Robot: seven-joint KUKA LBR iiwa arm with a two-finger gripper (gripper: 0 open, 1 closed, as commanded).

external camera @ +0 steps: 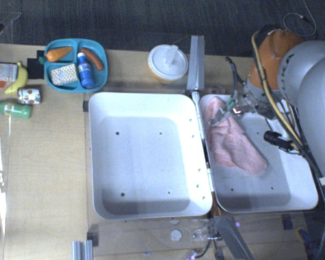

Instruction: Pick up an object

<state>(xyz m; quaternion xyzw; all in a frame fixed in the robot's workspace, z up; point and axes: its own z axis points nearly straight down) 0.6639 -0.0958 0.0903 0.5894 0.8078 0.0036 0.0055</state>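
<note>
Where two bins sit, one cloth [234, 145].

Bright, even overhead light; soft focus throughout.

Left of the gripper [227, 111], the big bin [146, 156] glares near-white, with grey shade inside its near and left walls. The cloth [233, 142] just below the gripper casts a soft shadow. Far left, a glare streak marks the bench [38, 188]. The arm [306, 85] is blurred and overexposed.
</note>
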